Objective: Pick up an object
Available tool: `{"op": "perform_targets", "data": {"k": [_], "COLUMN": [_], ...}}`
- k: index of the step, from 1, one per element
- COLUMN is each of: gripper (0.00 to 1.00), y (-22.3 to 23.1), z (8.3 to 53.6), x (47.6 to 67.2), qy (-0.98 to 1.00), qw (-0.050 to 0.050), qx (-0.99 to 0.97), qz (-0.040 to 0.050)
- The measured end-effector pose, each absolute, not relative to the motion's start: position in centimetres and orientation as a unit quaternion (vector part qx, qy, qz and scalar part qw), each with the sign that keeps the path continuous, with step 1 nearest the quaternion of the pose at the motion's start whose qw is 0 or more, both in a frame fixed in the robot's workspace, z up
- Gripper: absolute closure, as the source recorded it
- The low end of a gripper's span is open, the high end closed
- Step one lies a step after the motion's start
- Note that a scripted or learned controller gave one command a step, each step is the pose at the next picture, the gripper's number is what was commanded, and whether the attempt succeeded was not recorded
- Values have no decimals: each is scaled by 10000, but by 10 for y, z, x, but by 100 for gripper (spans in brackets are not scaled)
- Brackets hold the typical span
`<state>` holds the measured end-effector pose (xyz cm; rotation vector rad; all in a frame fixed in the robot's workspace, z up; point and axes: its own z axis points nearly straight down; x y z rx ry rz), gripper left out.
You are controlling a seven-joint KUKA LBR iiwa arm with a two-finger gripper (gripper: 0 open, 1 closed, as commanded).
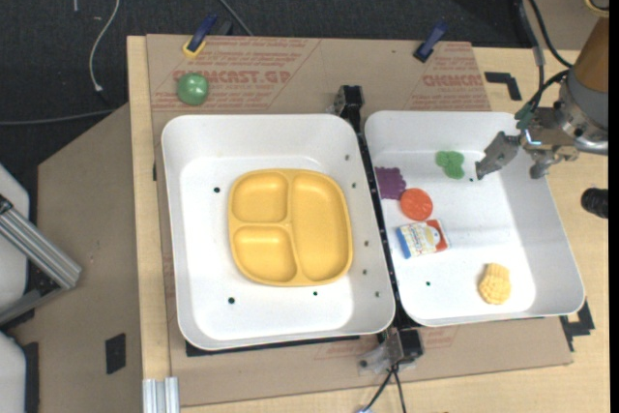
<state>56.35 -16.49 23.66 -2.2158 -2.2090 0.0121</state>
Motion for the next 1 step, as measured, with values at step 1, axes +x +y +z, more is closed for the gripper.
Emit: {"op": "perform_targets", "data": {"k": [1], "gripper": [0], "y": [-165], "z": [244], "x": [566], "qy": [-7072], "qw": [7], "qx": [-7070], "qz": [1]}}
